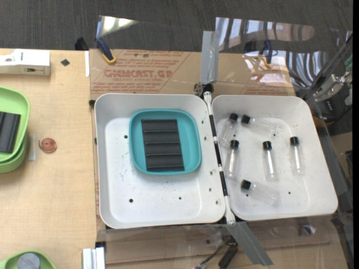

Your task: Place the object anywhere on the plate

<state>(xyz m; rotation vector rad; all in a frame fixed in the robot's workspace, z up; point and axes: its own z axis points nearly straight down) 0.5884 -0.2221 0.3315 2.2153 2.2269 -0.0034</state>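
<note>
A teal rounded-square plastic plate [137, 144] lies flat in the left shallow white bin [112, 184], the bin farther from the side where the arm reaches in, toward that bin's back half. A dark grey ribbed rectangular insert [162, 144] covers the middle of the plate. The task's objects, six clear glass vials with black caps [270, 161], all lie on their sides in the right shallow white bin [314, 203], the bin on the arm's side, and none of them touches the plate. Two vials lie near the back left corner of that bin with their caps close together. Three more lie roughly parallel across the middle, caps pointing to the back, and one lies slantwise toward the front. How the gripper stands cannot be told. Behind both bins lies a flat brown printed cardboard sheet [140, 72]. On the pale wooden bench top [61, 206], beyond the left bin, sit a lime green plastic tray [14, 108], a small round orange disc [48, 144] and a white oblong box [22, 63].
</note>
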